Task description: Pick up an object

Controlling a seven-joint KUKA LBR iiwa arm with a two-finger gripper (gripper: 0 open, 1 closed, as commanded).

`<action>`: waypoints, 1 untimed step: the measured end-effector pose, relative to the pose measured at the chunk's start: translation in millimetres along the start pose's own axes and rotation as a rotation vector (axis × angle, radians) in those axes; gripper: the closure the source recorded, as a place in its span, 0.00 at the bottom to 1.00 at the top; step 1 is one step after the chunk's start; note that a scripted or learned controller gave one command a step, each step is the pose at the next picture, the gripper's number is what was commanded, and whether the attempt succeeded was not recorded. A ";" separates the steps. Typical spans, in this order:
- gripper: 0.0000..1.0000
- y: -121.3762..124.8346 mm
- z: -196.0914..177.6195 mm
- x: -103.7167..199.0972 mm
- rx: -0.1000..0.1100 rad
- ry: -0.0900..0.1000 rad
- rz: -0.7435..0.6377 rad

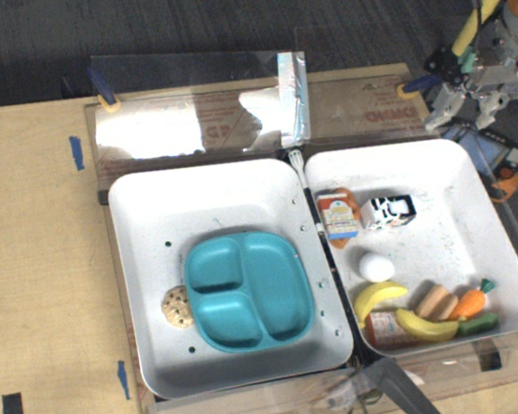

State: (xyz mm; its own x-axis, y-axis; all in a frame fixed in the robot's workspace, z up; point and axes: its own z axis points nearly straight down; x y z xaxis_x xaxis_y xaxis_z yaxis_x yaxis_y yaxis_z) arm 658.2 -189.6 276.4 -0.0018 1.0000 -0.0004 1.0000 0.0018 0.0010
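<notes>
We see the gripper (478,87) above the right bin's (442,160) far corner; we cannot tell its state. A banana (400,310) lies inside.

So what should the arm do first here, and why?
Probably swing the gripper from beyond the far right corner in over the right bin and line up above the white egg, which lies apart from the piled banana and carrot.

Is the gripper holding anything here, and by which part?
Nothing visibly held: the gripper sits beyond the right bin, apart from the banana and other items.
</notes>
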 end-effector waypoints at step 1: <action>0.00 -17.8 130.4 -25.0 0.010 0.002 0.010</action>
State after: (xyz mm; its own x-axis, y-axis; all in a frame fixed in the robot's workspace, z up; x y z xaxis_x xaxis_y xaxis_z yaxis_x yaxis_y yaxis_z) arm 640.5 -214.6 146.0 0.0086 1.0000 0.0016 0.9999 -0.0086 -0.0093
